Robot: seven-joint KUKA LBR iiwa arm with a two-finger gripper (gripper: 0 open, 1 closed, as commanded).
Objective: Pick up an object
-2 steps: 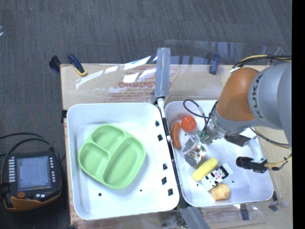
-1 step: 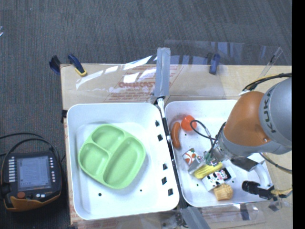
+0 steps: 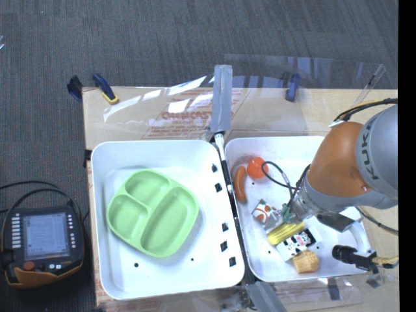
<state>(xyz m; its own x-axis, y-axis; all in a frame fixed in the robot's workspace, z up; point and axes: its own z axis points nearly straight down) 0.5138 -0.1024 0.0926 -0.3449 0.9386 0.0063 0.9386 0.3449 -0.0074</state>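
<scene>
The right bin [image 3: 279, 149] holds several small objects. An orange sausage [image 3: 240, 182] lies by its left wall, with an orange ball [image 3: 256, 168] beside it. A small white and red item [image 3: 261, 212] sits mid-bin. A yellow corn cob [image 3: 285, 233] lies just below it, next to a black and white patterned box [image 3: 299, 242] and a tan waffle-like piece [image 3: 305, 262]. My gripper [image 3: 285, 214] reaches down into this bin from the right, low over the spot between the white and red item and the corn cob. The orange wrist band [image 3: 338, 164] hides the bin's right part.
The left bin [image 3: 104, 168] carries a green divided plate [image 3: 153, 211]. A grey post [image 3: 221, 106] stands at the divider between the bins. Clamps [image 3: 104, 88] grip the bench's back edge. A teach pendant [image 3: 42, 239] lies on the floor at the left. Black cables [image 3: 283, 174] loop above the gripper.
</scene>
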